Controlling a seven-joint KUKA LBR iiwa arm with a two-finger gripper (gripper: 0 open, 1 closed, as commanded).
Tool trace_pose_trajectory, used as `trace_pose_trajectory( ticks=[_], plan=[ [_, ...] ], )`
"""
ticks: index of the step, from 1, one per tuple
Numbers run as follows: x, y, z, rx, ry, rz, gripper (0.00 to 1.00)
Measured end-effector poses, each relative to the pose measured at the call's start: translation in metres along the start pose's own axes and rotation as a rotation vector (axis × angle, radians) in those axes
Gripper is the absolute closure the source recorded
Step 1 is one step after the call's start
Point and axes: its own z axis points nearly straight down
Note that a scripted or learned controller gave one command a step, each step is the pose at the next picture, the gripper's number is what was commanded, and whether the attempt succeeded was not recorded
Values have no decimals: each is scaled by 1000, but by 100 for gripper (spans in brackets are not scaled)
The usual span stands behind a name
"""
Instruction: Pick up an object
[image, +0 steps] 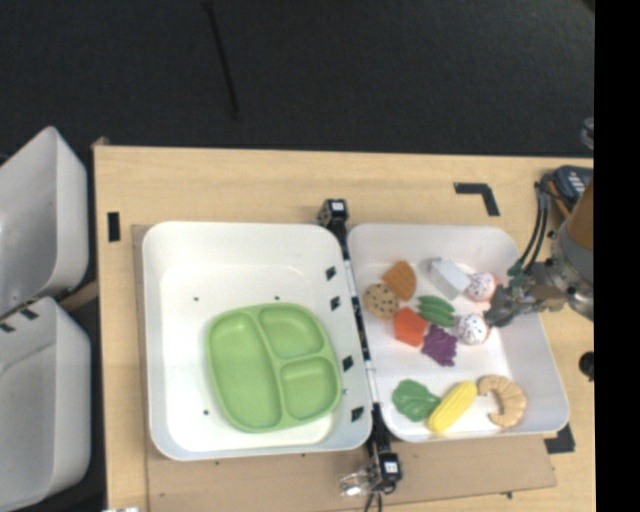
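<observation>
My end effector (503, 308) hovers by one of two white speckled balls (471, 328); grip state unclear. One green three-compartment plastic tray (272, 368), one yellow toy corn (452, 405).

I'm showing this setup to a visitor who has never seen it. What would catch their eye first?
Probably the green divided plate lying alone in the left bin, bright against the white. Next, the heap of colourful toy food in the right bin: a yellow corn cob, a croissant, an orange block and a purple piece. The gripper hangs at that bin's right side, next to a white speckled ball.
</observation>
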Motion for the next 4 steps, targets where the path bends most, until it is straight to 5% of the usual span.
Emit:
trace_pose_trajectory(
  ticks=[3, 4],
  plan=[
    [106, 136, -4, 0, 2, -4, 100],
    [121, 155, -7, 2, 0, -1, 100]
  ],
)
